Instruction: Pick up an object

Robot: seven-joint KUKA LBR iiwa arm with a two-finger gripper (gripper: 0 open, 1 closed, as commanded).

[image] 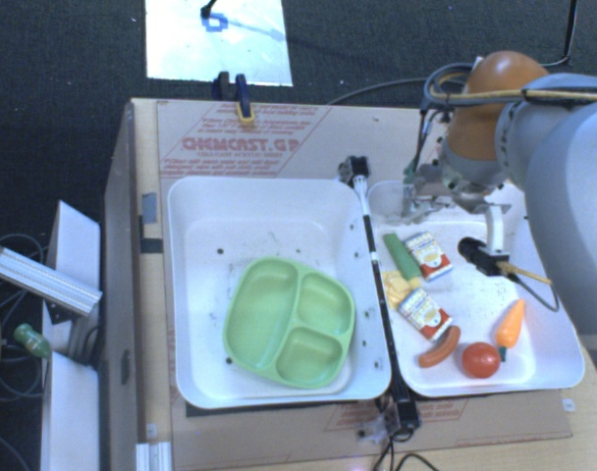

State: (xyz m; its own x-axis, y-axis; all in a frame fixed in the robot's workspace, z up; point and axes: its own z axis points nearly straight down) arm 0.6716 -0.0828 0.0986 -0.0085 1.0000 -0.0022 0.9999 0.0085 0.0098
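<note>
One fixed camera watches me from above the bench, tilted down at a slant and far enough back to take in both white bins: the left bin [181,263] and the right bin [554,351], together with the brown board [269,140] under them and dark floor beyond. My arm [564,165] enters from the frame's right side, looming large there.

robotics lab, not a home. grey arm [564,155] over two white bins [279,204] on a bench covered by printed cardboard [242,143]. loose cables [9,253] at left, dark carpet [53,47], toy food [480,359] as test props.
</note>
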